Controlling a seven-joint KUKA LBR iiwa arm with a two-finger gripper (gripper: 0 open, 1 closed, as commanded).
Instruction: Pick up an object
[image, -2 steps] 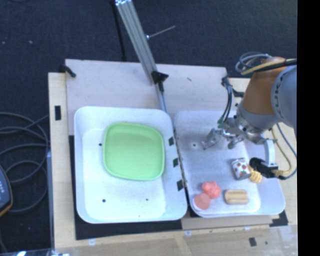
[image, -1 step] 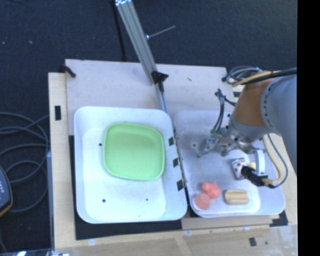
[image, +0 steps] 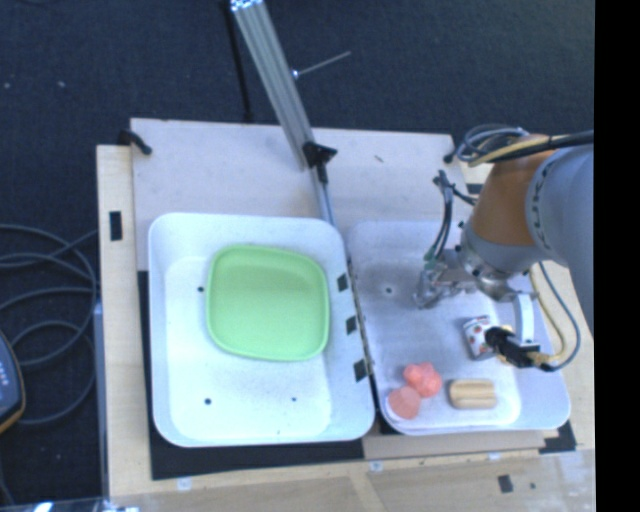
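The right bin (image: 400, 250) holds several small objects along its near side: a pink knobbly piece (image: 424, 378), a red round piece (image: 404, 403) touching it, and a tan roll-shaped piece (image: 472, 394). A small white and red object (image: 476, 335) lies further right, beside a black part of the arm. My gripper (image: 432, 293) points down over the middle of the right bin, above bare floor, apart from all of these objects. Nothing shows in it.
In the left bin (image: 180, 400) lies a green square plate (image: 269, 302). A metal pole (image: 285, 95) slants in from the top and ends between the bins. The grey and orange arm (image: 515, 205) covers the right bin's far right corner.
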